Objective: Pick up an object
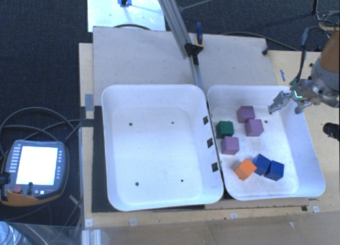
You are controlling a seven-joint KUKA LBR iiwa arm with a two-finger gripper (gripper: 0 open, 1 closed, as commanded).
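Gripper (287,103) – metal fingers spread apart, gripping nothing – over right bin (308,153), smooth white plastic. Matte cubes lie w/in: purple cubes (245,113), green (225,128), orange (245,169), blue (274,170).

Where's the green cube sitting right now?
The green cube is in the right bin, close to its left wall by the divider. A purple cube lies just below it and another purple cube up to its right.
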